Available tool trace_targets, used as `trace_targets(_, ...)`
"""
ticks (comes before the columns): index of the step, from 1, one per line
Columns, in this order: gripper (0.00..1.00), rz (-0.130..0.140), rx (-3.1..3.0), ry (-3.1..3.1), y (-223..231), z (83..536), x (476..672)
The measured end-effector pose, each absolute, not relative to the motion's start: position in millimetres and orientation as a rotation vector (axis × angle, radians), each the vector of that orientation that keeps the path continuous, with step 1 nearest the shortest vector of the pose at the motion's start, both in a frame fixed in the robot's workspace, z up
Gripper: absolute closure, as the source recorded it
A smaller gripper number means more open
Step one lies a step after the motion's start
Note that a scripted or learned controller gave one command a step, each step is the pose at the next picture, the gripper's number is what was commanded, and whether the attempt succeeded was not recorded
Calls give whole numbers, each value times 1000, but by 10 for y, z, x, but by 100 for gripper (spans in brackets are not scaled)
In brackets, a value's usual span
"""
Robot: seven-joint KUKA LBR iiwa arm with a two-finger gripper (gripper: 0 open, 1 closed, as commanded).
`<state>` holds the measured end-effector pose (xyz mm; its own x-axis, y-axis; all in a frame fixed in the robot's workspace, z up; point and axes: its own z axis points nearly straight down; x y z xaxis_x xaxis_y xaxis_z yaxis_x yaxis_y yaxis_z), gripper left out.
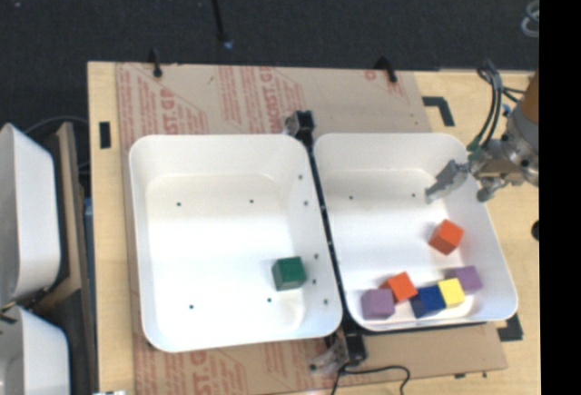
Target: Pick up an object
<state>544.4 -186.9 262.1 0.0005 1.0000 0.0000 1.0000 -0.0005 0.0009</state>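
Orange cube (445, 237) sits untouched in the right bin (363, 157) while the tool (461, 182), fingers spread and holding nothing, hovers above it, so the pick is not yet made.

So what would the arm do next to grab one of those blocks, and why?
Probably come down toward the lone orange block. The gripper sits above the right bin holding nothing, and that block lies just below it, apart from the cluster along the bin's near edge, so it looks easiest to grasp.

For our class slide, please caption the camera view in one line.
End effector above right bin of coloured blocks; green block in left bin.
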Motion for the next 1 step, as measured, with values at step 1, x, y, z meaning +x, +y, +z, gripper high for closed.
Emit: trace_targets(1, 100, 2, 2221, 2220, -1873, 2727, 5447)
